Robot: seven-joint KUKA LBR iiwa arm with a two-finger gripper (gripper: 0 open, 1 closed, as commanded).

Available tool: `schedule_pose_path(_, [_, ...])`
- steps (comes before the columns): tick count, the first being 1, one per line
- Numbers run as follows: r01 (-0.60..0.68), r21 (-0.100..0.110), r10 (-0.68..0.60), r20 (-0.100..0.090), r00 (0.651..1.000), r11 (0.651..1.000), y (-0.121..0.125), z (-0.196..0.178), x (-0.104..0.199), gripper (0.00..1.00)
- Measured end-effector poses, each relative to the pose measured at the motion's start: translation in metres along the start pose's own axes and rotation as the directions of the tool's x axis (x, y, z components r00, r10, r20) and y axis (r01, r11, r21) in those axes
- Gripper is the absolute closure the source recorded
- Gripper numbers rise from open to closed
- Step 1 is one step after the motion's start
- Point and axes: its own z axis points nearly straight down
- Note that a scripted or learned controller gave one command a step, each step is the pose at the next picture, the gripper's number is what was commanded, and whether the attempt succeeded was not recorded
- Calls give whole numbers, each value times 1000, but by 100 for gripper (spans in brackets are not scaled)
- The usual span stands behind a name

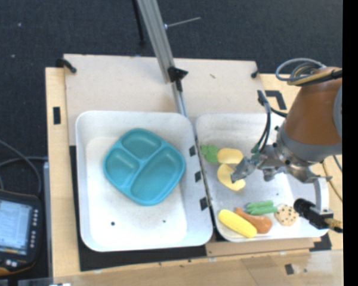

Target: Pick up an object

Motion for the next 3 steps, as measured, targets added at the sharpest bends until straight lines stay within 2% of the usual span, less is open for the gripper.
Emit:
schedule_pose_path(1, [-2, -1, 2, 0, 1000, 1000, 0, 0, 0, 0])
schedule_pose_path(3, [-4, 7, 4, 2, 1000, 1000, 0, 116, -4, 0])
